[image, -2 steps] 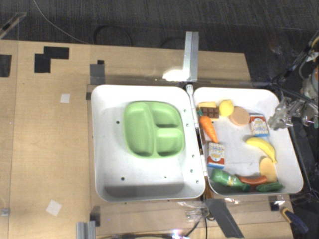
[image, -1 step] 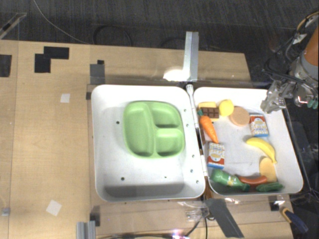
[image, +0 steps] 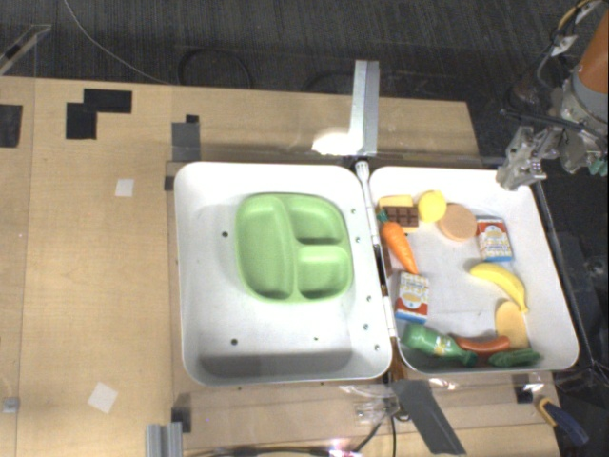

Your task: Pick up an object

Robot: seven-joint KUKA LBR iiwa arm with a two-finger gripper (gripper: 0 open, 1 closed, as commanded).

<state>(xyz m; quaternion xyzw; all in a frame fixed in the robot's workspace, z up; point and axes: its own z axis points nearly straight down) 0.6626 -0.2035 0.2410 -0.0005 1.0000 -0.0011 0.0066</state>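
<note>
— Wooden counter (image: 95,284), two white bins; toys such as the carrot (image: 400,245) and banana (image: 499,281) lie in the right bin (image: 561,305).

— The claw (image: 523,167) hovers at its far corner; nothing picked yet, and its grip is unclear.

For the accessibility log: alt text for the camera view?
Two white bins side by side: the left bin holds a green divided tray, the right bin toy food including a carrot and banana. The end effector hovers over the right bin's far right corner.

A wooden table (image: 86,284) lies left of and below the tool (image: 522,165), black squares (image: 95,110) marking its surface. A metal post (image: 365,108) stands to the tool's left.
</note>
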